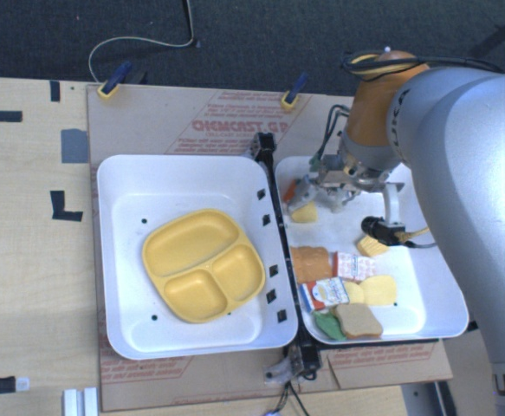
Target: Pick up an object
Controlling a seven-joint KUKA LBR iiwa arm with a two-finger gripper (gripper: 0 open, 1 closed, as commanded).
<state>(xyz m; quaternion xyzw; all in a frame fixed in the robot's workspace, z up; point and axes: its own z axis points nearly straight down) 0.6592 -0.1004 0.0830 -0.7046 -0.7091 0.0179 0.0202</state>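
Low over the far end of the right bin (434, 315) hangs the claw (328, 189), reaching in from the right on a grey arm (460, 146) with an orange band (375, 111); whether it is released or clenched cannot be told from this angle, and nothing is plainly seen in its grasp; just beside its tip lies a small pale yellow piece (304, 214), which looks like the object it is aiming for, with a small reddish bit (290, 190) near the bin wall; further toward the near end sit other toy foods, apart from the claw: a tan bread roll (313, 262), a red and white packet (328, 294), a slice of brown bread (359, 320) lying over something green (326, 324), and yellow pieces (379, 290); the left bin (113, 232) holds a yellow divided plate (203, 264), well away from the arm; both bins rest side by side on a cardboard sheet (226, 124) on the tabletop (27, 232), probably so items can pass between them.
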